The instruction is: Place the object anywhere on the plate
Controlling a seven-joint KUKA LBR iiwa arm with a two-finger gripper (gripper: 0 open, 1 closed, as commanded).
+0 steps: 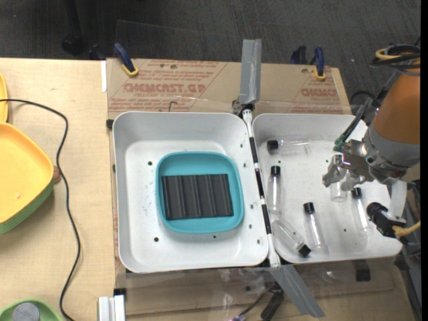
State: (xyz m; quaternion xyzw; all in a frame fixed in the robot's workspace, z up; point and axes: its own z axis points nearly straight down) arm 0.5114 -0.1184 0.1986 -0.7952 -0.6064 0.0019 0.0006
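Nearest me, vials (311, 221) lie loose in the right bin (294, 129); plate (198, 192) sits left. Gripper (340, 179) hovers above one vial; grip state: I cannot tell. Risk: clear, round vials may roll and slip.

The plate (198, 193) lies in the left bin (127, 179). Right of it, vials (311, 223) lie scattered in the right bin (301, 122), beneath my hand (339, 177).
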